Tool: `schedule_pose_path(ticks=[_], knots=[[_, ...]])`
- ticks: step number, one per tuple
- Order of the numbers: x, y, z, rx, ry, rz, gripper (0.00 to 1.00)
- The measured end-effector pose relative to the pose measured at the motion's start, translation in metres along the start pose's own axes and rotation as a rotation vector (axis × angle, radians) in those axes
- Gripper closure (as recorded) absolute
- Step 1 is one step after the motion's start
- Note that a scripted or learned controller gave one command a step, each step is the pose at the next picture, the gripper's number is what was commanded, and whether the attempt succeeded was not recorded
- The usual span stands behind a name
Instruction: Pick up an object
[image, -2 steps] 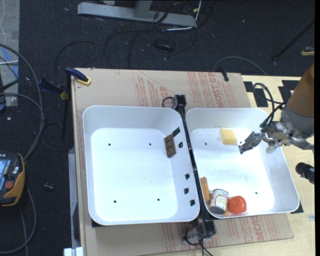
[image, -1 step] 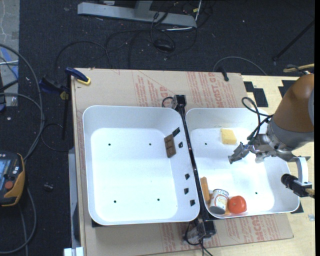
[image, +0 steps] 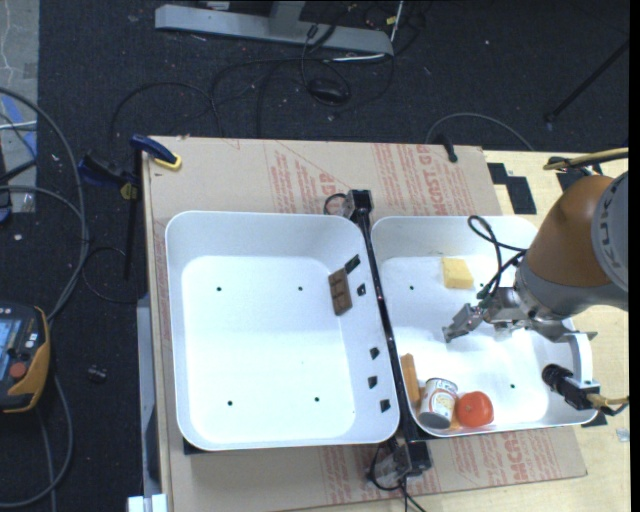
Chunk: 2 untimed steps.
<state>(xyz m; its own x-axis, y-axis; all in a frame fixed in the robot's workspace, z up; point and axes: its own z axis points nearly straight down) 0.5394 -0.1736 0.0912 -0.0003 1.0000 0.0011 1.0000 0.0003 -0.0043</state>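
Camera view: right bin (image: 420, 235) holds tomato (image: 476, 408), can (image: 437, 400).

A brown cardboard sheet with red printing (image: 300, 170) covers the table under the two bins, across the middle of the frame. A blue and yellow clamp (image: 155, 152) grips its upper left corner. Black cables (image: 250, 75) loop over the dark speckled floor (image: 90, 60) along the top, below a flat grey metal bar (image: 270, 30) at the top centre. An orange and black handheld device (image: 22, 358) lies at the left edge. Small black tape pieces (image: 510, 185) sit on the cardboard at upper right.
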Motion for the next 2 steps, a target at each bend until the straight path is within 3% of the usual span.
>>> schedule_pose_path(ticks=[1, 2], knots=[[0.0, 0.001, -0.013, -0.005, -0.001, 0.0, 1.0], [0.002, 0.001, -0.055, -0.007, -0.002, 0.0, 1.0]])
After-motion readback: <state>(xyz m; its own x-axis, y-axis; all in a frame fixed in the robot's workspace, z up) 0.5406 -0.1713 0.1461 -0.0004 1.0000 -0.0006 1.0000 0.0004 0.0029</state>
